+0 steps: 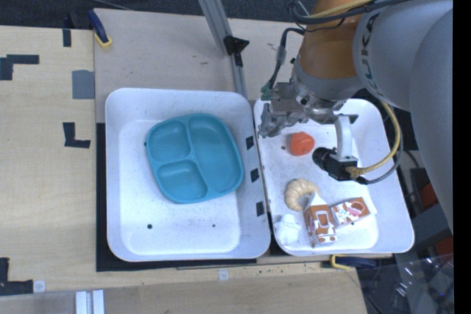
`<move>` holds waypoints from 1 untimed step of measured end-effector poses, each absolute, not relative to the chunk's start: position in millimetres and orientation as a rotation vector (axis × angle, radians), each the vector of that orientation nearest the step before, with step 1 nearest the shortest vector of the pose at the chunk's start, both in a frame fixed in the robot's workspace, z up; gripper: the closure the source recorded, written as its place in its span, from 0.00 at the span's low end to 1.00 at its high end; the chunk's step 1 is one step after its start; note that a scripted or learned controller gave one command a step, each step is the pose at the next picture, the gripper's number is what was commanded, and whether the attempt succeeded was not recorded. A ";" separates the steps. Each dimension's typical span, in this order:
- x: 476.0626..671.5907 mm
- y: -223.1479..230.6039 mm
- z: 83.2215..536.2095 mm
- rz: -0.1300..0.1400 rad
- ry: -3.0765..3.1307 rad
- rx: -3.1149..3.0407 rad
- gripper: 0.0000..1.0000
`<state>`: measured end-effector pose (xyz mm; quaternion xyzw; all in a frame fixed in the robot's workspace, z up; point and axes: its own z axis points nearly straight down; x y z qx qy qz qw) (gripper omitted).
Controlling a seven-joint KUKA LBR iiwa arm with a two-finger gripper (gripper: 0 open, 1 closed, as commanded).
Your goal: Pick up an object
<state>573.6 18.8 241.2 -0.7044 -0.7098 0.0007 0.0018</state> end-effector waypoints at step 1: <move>569.5 76.9 227.2 0.004 -2.227 -2.211 1.00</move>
